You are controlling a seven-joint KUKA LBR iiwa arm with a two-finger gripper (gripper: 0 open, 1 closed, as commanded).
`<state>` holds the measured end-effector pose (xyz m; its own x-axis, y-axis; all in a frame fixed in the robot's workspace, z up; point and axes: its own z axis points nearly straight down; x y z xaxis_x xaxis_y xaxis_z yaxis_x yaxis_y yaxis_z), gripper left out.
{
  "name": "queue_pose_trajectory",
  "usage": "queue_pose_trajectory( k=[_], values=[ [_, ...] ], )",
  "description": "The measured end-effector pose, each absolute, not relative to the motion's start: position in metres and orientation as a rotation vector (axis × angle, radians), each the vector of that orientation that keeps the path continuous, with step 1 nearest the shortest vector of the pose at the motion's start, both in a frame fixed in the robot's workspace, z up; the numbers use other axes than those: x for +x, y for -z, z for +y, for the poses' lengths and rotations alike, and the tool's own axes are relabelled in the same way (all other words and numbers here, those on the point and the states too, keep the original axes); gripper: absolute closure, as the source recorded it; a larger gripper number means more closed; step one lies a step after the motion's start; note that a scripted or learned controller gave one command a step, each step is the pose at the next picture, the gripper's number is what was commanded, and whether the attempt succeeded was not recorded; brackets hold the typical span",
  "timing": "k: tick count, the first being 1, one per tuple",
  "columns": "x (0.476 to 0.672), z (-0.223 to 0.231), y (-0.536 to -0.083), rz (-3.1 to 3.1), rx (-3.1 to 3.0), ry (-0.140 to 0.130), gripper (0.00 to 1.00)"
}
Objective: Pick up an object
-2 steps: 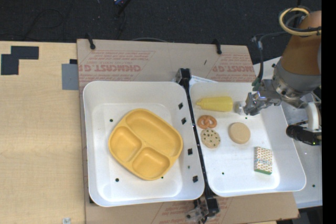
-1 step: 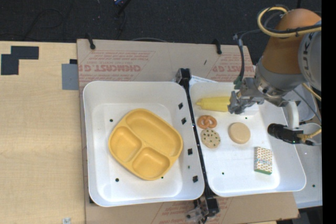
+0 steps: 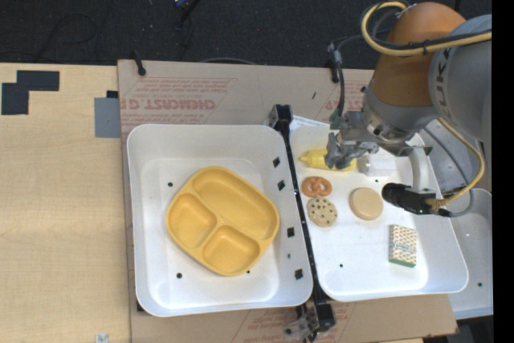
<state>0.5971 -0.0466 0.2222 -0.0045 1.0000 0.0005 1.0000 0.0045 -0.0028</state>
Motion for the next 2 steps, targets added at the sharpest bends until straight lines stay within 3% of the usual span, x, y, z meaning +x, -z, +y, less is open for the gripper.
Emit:
queue_pose_trajectory(
  k=[2],
  values=[
    [0.614, 0.058, -0.231, -2.226, -2.216, -0.001, 1.00]
  ],
)
